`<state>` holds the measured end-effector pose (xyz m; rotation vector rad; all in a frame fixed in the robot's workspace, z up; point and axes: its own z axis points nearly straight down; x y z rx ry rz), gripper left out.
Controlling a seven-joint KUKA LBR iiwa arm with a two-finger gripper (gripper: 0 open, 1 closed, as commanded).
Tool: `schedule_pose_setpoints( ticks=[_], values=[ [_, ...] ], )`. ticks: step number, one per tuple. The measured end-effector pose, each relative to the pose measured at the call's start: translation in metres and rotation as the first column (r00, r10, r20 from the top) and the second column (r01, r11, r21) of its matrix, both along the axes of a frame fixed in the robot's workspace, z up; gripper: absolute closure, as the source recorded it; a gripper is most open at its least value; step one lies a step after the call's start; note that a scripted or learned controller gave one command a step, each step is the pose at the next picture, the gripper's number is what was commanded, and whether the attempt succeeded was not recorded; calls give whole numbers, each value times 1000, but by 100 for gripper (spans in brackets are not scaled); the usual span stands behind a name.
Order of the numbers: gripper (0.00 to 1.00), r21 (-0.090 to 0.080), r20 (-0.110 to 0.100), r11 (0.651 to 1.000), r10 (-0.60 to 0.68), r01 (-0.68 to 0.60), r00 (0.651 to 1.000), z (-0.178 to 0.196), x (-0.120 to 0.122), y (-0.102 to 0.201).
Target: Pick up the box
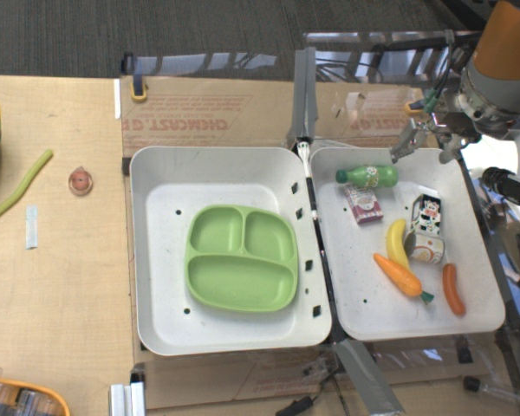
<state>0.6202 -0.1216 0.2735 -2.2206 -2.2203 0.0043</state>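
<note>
A small pink and white box (364,204) lies flat in the right bin (481,319), just below a green bottle (367,176). A white carton with black patches (426,229) lies further right in the same bin. My gripper (428,149) hangs over the bin's far right rim, above and behind both. It is open, its two fingers spread with nothing between them. The grey arm with its orange band reaches in from the upper right.
A banana (398,242), a carrot (399,276) and a red sausage (453,289) lie near the carton. The left bin (156,258) holds a green divided plate (241,257). On the wooden bench at left are a green bean (17,191) and a small pink item (81,181).
</note>
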Motion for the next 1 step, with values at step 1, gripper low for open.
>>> schedule_pose_setpoints(
  ticks=[1],
  values=[
    [0,0,1,993,115,-115,993,-105,13,24]
  ],
)
